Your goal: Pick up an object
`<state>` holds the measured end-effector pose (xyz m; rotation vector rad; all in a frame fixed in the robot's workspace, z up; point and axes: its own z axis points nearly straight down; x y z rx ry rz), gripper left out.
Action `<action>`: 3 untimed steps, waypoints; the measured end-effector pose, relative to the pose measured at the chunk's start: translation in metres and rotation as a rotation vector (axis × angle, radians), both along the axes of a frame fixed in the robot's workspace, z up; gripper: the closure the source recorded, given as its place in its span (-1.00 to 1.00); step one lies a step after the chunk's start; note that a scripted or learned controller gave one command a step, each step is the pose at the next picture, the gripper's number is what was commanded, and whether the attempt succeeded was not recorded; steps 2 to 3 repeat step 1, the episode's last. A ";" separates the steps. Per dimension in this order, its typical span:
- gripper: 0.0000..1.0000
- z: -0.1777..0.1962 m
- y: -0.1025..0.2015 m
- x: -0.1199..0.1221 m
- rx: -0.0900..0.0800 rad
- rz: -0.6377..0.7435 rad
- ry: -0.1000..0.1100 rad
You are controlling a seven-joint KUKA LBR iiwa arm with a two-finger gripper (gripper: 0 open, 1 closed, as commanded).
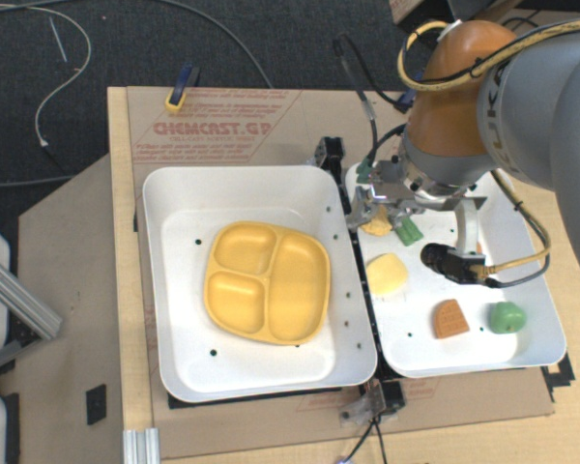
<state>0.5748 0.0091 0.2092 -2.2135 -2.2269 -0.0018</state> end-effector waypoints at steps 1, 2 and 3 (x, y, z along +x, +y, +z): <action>1.00 0.016 0.052 0.011 0.000 0.000 -0.004; 1.00 0.016 0.052 0.011 0.000 0.000 -0.004; 1.00 0.016 0.052 0.011 0.000 0.000 -0.004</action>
